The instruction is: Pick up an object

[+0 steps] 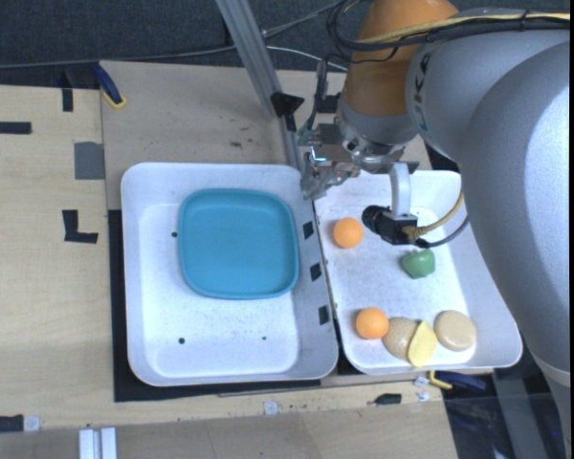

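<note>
Left bin (153,352): the blue plate (237,243) takes up the upper middle, w/ bare floor along the front and left edge, so there's room to come down there. Right bin (478,285): the arm (497,113) covers the back and right side. An orange ball (347,233) and a green ball (418,264) sit mid-bin, w/ open floor between them and the front. Front of the bin is crowded: a second orange ball (371,322), a yellow piece (422,344) and two tan pieces (454,330) are bunched close. The divider wall (316,275) separates the bins.
</note>
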You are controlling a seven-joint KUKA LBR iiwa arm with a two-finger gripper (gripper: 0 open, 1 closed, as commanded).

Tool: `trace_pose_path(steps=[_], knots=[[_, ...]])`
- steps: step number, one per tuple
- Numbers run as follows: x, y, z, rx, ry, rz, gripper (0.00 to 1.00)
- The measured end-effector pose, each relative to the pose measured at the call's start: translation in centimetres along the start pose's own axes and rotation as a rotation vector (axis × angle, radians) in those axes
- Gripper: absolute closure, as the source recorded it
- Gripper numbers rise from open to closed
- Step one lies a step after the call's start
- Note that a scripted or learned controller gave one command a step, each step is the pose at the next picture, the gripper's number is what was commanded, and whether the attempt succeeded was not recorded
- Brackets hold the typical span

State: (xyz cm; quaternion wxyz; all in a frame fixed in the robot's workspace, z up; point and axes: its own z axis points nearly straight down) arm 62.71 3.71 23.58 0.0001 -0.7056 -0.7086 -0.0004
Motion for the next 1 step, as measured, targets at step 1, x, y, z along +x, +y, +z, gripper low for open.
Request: trace_pose_path(steps=[1], knots=[[4.68, 2.22, -0.57, 0.000, 0.000, 0.000, 1.00]])
